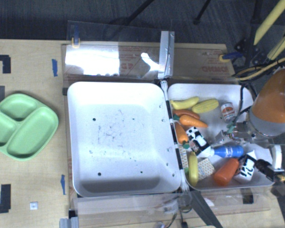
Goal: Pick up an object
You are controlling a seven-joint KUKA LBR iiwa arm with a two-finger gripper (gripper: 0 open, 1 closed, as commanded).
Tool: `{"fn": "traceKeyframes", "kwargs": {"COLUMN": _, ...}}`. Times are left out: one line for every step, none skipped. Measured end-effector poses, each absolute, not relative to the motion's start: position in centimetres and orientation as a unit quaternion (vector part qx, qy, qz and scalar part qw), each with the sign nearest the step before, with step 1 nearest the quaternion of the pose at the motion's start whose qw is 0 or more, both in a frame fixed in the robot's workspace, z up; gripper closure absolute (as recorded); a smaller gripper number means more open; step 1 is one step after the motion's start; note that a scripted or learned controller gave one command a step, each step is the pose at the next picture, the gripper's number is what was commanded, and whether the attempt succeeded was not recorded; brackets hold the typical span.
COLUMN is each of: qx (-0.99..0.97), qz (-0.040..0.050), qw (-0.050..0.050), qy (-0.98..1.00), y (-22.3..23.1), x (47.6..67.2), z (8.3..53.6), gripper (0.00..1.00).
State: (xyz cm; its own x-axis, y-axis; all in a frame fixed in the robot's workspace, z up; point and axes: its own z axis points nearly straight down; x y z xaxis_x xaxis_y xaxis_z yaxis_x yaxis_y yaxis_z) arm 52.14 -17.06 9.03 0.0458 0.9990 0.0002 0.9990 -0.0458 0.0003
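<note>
1. Camera view: blue bottle [228, 151] with white cap, lying flat in right bin [205, 89], among orange and yellow toy food.
2. End effector [237, 131] just above bottle; grip state impossible to tell.
3. Left bin [85, 91] offering open floor; green plate [23, 125] on table [28, 51].

Right bin [209, 89] crowded — toys, blue bottle [229, 151]; claw [232, 130] above.

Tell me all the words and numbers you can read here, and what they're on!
None can be read for sure.
Cardboard behind the bins: red print, too blurred to read.
Small can in the right bin: a label, too small to read.
Blue bottle: no clear writing.
</note>
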Motion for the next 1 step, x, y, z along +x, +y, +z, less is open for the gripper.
{"fn": "traceKeyframes", "kwargs": {"qx": 0.808, "qz": 0.0032, "qw": 0.001, "qy": 0.589, "y": -18.6, "x": 49.73, "z": 8.68, "gripper": 0.0}}
